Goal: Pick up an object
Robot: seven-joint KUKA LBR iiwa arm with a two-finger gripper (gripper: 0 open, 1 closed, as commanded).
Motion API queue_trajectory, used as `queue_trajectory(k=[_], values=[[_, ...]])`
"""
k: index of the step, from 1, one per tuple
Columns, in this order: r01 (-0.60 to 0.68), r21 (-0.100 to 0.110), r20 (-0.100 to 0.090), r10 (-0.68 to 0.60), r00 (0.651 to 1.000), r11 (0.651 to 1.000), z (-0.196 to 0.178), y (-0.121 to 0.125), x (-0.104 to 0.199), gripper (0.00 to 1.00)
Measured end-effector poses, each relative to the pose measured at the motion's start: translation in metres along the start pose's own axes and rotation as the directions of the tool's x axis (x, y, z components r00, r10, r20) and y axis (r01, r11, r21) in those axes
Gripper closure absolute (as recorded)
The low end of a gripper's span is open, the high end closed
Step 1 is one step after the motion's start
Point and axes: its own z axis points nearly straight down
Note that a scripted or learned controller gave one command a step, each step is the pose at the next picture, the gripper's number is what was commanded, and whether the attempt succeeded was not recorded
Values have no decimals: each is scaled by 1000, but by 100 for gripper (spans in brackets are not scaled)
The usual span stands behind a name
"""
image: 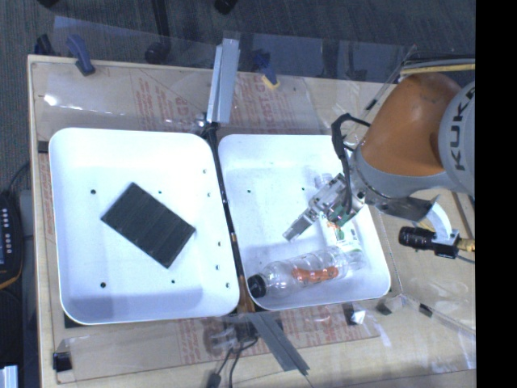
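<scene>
My gripper (297,227) hangs low over the middle of the right bin (258,164), pointing down and to the left. A small white packet with green and red print (345,235) lies just to its right, partly under the wrist. Below the gripper, a clear plastic bottle (313,267) with a black cap and something orange inside lies on its side along the bin's near wall. A flat black ribbed pad (149,224) rests at a slant in the middle of the left bin (58,148). I see nothing held by the gripper.
A grey metal bar (221,79) rises behind the divide between the bins. The arm's orange and grey body (408,140) overhangs the right bin's right side. A bracket (275,347) juts out at the bench's front edge.
</scene>
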Motion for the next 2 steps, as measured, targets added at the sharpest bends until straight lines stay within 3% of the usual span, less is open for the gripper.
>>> queue_trajectory(k=[1, 2], values=[[-158, 0, 1, 158, 987, 987, 24, -4, -44, 0], [-503, 0, 1, 503, 865, 865, 34, 13, -88, 0]])
